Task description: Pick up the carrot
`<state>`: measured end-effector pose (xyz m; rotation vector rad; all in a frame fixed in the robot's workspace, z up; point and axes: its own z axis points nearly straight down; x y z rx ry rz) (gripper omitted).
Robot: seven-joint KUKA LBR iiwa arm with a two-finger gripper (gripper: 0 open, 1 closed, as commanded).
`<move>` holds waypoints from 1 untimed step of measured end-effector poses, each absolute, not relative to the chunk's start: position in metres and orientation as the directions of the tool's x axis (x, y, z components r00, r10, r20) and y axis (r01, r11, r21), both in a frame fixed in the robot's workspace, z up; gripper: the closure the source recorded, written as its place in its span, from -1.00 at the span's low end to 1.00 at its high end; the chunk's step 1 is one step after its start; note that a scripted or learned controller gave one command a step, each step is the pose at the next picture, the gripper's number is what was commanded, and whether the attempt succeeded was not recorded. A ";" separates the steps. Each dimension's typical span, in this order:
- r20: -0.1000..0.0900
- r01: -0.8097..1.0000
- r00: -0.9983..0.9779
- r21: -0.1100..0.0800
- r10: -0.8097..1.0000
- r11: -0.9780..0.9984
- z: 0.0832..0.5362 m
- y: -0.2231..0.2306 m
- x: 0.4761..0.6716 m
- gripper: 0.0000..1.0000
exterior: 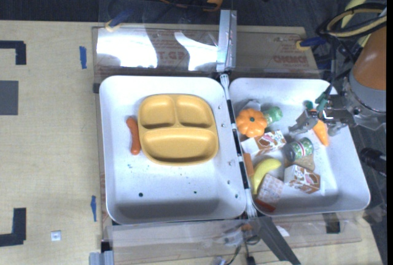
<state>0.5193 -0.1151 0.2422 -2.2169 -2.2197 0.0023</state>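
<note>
Hanging over the right bin (353, 159) at its three o'clock side, the gripper (322, 121) has the carrot (321, 133) pinched between closed fingers. The carrot points down toward six o'clock, lifted above the can (301, 149).

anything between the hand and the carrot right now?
Nothing visible. The hand is in the right bin, and the carrot is right at its fingertips, tilted, apart from the green can. Whether it is actually gripped is unclear.
</note>
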 end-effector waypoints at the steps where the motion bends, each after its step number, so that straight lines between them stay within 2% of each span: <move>1: 0.001 0.998 0.057 -0.003 0.998 -0.057 0.184 -0.060 0.494 -1.00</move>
